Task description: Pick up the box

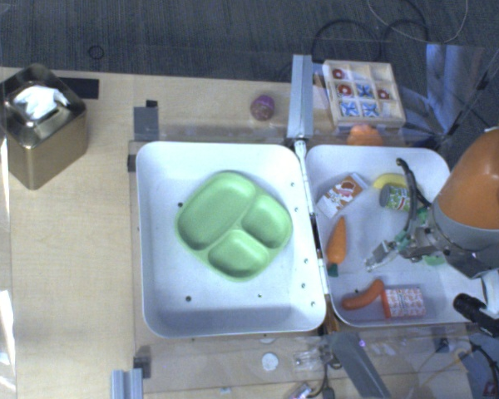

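Box (pixel 343 195) is lying flat and tilted in the far-left part of the right bin (pixel 437 160), free of everything, so its top face is open to a grasp from above. Just nearer than the box, a carrot (pixel 337 239) is lying along the bin's left wall. Right of the box, a yellow piece (pixel 389 180) and a can (pixel 395 196) are sitting close together. The end effector (pixel 382 254) is hovering right of the carrot, nearer than the box, apart from it, fingers spread and empty. A sausage (pixel 362 296) and a red packet (pixel 403 301) are lying nearest. The left bin (pixel 162 306) is holding a green tray (pixel 233 223).
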`<state>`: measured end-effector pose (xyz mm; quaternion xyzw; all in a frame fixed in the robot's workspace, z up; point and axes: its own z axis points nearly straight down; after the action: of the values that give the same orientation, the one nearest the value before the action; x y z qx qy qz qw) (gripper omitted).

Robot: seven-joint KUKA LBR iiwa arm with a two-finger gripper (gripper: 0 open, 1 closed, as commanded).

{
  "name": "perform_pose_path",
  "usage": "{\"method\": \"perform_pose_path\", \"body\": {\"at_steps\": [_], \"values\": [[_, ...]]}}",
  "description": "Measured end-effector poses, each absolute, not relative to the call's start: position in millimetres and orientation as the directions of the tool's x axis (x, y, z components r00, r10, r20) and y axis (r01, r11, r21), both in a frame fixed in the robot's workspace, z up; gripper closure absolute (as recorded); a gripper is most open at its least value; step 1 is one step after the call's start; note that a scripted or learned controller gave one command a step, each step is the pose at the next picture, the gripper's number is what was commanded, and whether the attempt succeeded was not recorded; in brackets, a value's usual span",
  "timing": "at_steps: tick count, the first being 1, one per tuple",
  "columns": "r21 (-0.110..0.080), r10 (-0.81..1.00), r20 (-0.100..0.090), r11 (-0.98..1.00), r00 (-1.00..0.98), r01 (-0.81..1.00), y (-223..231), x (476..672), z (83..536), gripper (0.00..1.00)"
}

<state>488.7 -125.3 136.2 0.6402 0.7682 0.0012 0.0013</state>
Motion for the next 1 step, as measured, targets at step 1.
{"method": "perform_pose_path", "body": {"at_steps": [1], "values": [[0.003, 0.985, 0.0, 0.171, -0.171, 0.985, -117.5, 488.5, 127.2, 0.0]]}}
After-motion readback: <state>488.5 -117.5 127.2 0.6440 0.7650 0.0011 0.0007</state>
